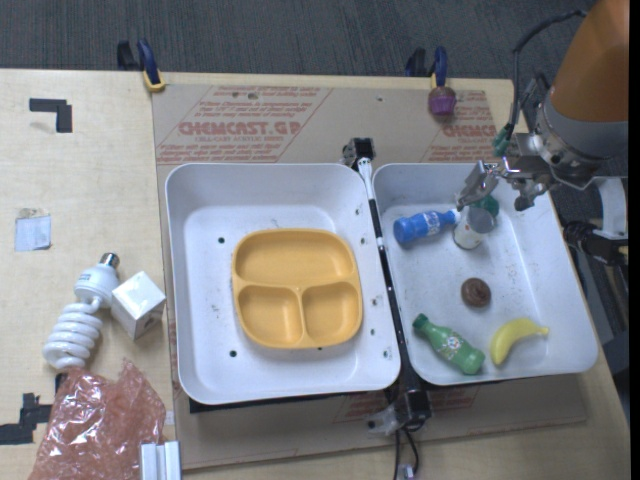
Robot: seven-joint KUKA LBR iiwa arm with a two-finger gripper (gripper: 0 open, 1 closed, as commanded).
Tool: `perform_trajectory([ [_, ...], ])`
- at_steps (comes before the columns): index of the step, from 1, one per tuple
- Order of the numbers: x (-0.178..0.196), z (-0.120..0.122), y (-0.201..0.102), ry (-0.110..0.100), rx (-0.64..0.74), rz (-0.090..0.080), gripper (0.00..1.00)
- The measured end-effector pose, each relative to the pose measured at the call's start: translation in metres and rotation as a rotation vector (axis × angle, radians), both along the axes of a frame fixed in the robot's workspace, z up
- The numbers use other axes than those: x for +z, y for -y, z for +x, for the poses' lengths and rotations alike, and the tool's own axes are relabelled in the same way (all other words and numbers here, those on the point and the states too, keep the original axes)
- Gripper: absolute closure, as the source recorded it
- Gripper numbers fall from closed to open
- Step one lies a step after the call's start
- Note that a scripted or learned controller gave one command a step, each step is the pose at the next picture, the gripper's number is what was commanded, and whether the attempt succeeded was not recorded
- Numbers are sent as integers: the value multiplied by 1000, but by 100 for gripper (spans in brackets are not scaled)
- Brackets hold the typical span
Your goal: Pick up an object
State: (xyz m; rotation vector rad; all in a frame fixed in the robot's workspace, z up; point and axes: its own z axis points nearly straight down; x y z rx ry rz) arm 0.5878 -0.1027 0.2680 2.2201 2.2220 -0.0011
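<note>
Camera view: glossy curved banana (pixel 518 339), round brown ball (pixel 476 292).

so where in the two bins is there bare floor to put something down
Left bin: a bare strip rings the yellow divided tray, widest along the far wall. Right bin: open floor between the blue bottle and the green bottle, left of the brown ball. Crowded: the far end under the pincer, and the near edge by the banana.
</note>
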Motion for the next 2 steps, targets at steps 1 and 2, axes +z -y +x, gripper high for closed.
perform_trajectory([
  [1, -160, -9, 2, 0, -3, 1, 0],
  [2, -176, -57, -7, 0, -3, 1, 0],
])
